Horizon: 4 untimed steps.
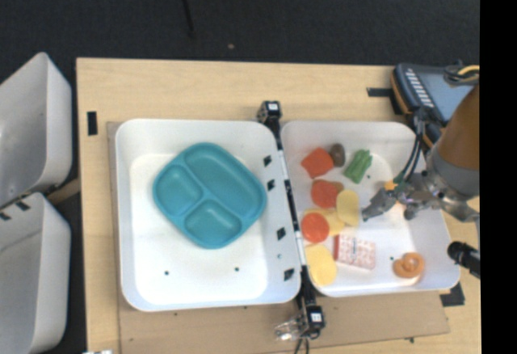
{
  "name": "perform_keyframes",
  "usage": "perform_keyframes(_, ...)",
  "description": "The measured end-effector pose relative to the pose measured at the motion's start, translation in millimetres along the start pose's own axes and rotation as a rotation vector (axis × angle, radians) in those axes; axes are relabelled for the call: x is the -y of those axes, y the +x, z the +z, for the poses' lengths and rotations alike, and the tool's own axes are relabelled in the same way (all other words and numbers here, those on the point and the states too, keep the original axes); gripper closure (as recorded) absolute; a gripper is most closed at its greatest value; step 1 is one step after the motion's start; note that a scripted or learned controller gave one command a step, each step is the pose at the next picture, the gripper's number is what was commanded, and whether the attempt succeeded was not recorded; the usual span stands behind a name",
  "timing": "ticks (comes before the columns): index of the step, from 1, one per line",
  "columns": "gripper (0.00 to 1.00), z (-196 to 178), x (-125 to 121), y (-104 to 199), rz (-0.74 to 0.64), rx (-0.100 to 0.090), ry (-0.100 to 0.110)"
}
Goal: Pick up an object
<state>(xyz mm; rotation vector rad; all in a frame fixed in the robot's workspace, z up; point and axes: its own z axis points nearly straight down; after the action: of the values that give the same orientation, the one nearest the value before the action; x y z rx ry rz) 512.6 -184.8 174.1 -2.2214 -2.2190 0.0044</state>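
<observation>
**Two white bins on a wooden bench**

The light wooden bench (202,90) stands on a dark floor. Two white padded shapes sit at the left edge.

The small white packet with red print (355,252) has marks on it, but they are too blurry to read.

The left shallow white bin (137,263) holds one thing: a teal plastic tray with three parts (210,194).

The right shallow white bin (388,132) holds the toy food. At the top are a red-orange block (317,162), a small brown lump (337,154) and a green piece (358,166). Below them lie a red piece (325,193), a pale yellow piece (348,206), a round orange-red piece (315,226) and a yellow oval (322,264). The packet lies near the front, and an orange ring like a donut (409,265) sits in the front right corner.

The grey robot arm's gripper (386,200) hangs over the right bin, near the yellow piece (I cannot tell how its tool is set).
</observation>
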Motion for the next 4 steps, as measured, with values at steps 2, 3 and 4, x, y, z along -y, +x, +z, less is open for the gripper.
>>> perform_keyframes(2,0.0,74,-7,5,0.003,0.001,-0.002)
perform_keyframes(3,1.0,63,-8,4,0.008,0.0,-0.006)
perform_keyframes(4,1.0,7,-17,-4,-0.003,0.003,-0.011)
